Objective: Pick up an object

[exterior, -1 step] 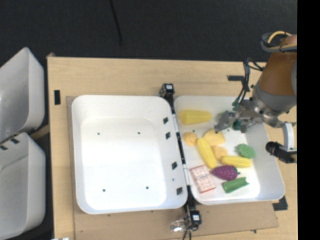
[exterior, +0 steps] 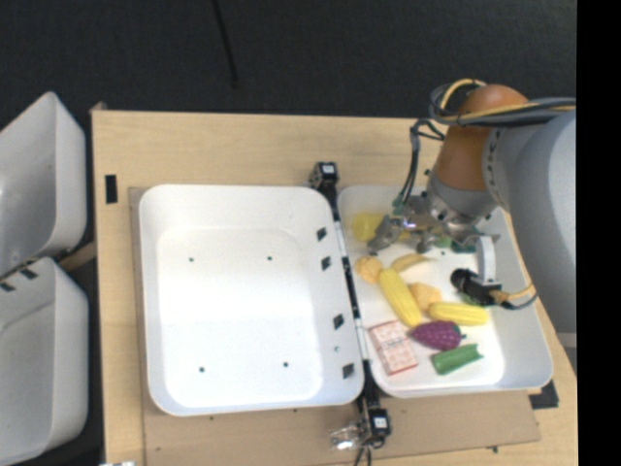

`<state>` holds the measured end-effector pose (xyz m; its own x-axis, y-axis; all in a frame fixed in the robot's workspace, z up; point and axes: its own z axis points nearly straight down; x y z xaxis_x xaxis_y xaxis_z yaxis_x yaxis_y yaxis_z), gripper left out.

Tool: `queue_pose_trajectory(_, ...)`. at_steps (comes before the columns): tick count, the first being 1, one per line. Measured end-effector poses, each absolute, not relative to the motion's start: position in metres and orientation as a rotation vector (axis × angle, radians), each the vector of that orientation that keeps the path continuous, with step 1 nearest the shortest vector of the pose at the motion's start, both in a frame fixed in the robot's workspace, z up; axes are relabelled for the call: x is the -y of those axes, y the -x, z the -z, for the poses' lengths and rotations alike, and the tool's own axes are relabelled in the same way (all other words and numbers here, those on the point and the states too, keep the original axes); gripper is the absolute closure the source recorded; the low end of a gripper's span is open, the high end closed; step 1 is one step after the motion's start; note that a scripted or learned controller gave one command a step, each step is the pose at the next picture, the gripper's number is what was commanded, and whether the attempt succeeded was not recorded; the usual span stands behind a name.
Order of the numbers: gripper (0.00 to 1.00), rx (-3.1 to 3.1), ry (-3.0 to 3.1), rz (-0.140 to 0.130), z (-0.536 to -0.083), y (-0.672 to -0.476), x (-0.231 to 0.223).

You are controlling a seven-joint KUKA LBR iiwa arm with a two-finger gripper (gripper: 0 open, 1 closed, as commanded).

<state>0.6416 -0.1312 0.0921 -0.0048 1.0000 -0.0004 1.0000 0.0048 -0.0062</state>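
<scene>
While bent low, arm (exterior: 466, 153) (orange-banded) over right bin (exterior: 519, 357)

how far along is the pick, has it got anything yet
Done: the arm has reached into the right bin, with the end effector low over the back of the toy food pile. In hand: nothing visibly lifted; the corn cob, purple grapes, green pepper and red-and-white card all lie on the bin floor. Left: closing on one item and raising it.

Wooden bench (exterior: 223, 149), left white bin (exterior: 233, 304), dark floor (exterior: 291, 37), white shapes at left edge (exterior: 34, 183)
</scene>
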Motion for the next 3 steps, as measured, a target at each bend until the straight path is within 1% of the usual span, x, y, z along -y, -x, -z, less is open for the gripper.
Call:
queue_pose_trajectory(1, 0.0, 2.187, 2.16, -0.094, -0.091, -0.674, 0.132)
queue_pose_trajectory(2, 0.0, 2.193, 2.17, -0.074, -0.092, -0.667, 0.131)
queue_pose_trajectory(3, 0.0, 2.2, 2.176, -0.057, -0.092, -0.663, 0.129)
